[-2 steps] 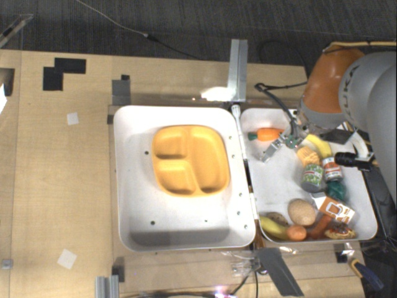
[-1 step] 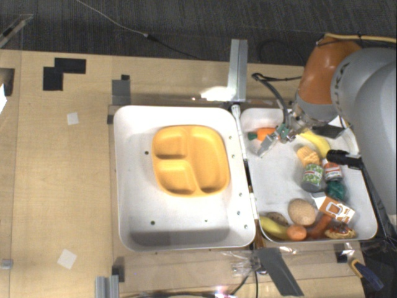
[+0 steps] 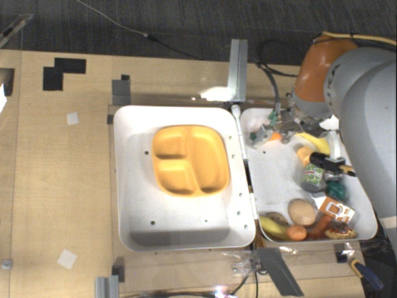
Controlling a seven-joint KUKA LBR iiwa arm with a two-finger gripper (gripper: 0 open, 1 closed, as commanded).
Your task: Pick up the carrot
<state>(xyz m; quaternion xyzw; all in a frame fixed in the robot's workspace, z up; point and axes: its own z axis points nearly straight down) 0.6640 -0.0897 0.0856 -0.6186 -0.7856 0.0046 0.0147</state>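
Two shallow white bins sit side by side: the left bin (image 3: 130, 185) bears a glossy yellow divided tray (image 3: 188, 159), moulded plastic with rounded corners, while the right bin (image 3: 273, 185) collects loose toy food for picking. Over its far corner the gripper (image 3: 277, 129) hangs low above a small orange piece, apparently the carrot (image 3: 273, 137); whether it is clenched, I cannot tell, and no hold shows

The claw (image 3: 275, 131) hangs low over the far left corner of the right bin (image 3: 273, 185), beside a small orange piece. A yellow divided tray (image 3: 188, 159) lies in the left bin (image 3: 133, 179) on the tabletop (image 3: 56, 185).
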